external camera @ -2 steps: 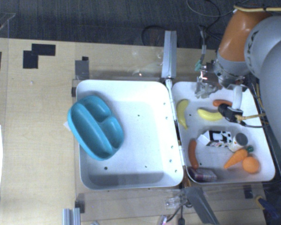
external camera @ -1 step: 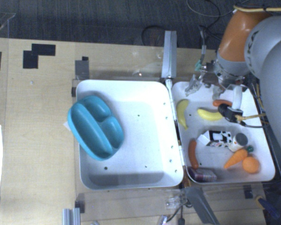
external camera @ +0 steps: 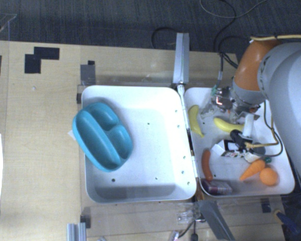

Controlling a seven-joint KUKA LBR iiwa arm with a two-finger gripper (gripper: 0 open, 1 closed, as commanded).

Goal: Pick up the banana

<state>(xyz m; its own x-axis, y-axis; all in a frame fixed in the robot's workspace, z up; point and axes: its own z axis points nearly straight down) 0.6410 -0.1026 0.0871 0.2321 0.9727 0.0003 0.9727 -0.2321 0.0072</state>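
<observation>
The gripper (external camera: 226,109) hangs low in the right bin (external camera: 286,185), touching perhaps a banana (external camera: 227,125); its state cannot be told. Another banana (external camera: 194,121) lies by the left wall.

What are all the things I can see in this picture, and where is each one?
Bins: two, white, side by side on the bench.
Divided dish: one, blue, left bin's left side.
Banana: one, yellow, right bin's left edge.
Second yellow piece: one, under the tool.
Sausage-like item: one, red-brown, right bin's near left.
Carrot: one, orange, right bin's near right.
Round fruit: one, orange, beside the carrot.
Arm: one, grey with orange band, from the right.
Tool: one, over the right bin.
</observation>
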